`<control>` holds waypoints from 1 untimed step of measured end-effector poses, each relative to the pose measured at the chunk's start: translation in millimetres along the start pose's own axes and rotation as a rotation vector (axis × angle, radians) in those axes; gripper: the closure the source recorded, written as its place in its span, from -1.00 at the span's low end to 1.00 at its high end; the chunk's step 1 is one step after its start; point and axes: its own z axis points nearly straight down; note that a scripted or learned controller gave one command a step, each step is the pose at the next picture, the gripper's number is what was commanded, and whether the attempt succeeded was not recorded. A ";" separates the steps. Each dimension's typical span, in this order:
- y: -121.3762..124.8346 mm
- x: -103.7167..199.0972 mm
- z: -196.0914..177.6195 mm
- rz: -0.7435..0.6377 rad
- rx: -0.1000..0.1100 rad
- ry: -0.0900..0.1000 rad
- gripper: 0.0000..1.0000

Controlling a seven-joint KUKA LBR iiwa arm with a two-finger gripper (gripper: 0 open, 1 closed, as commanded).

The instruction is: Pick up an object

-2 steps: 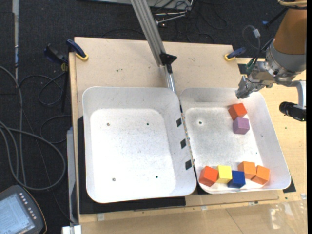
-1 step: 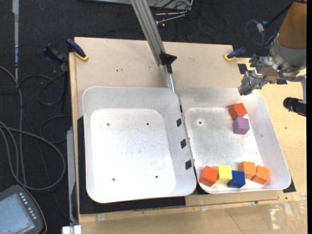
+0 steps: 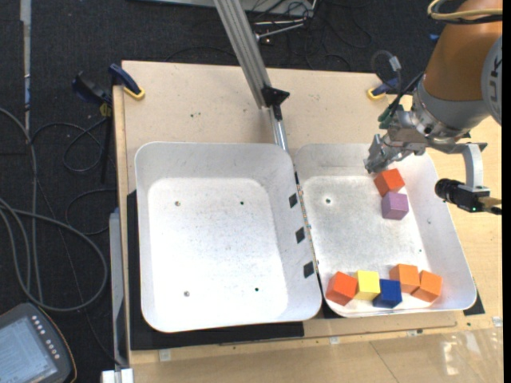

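The gripper [image 3: 382,163] hangs at the upper right of the frame, above the far end of the right bin [image 3: 447,238], its metal fingers pointing down and left; their tips lie just above an orange cube [image 3: 389,181], but whether they touch or clasp it cannot be told, nor can their spread be read from this angle. The arm [image 3: 461,58] above it is a rounded orange and grey shell carrying dark cables. Just below the orange cube, touching or nearly touching it, sits a pale purple cube [image 3: 394,205]. Along the near wall of the right bin, at the lower right of the frame, five more matte blocks cluster together: an orange-red cube [image 3: 342,287], a yellow cube [image 3: 368,282], a blue cube [image 3: 390,293], and two orange cubes [image 3: 407,276] [image 3: 429,285] side by side. Both bins are shallow white trays with rounded corners and speckled, scuffed floors; the left bin [image 3: 148,214] lies beside the right one, their edges meeting at centre frame. They rest on a pale wooden tabletop [image 3: 207,102], held at its far corners by blue and yellow clamps [image 3: 126,80]. A slanted aluminium strut [image 3: 239,38] descends from the upper centre to the joint between the bins.
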 end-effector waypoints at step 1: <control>-24.6 40.4 -2.6 0.000 -0.001 0.000 1.00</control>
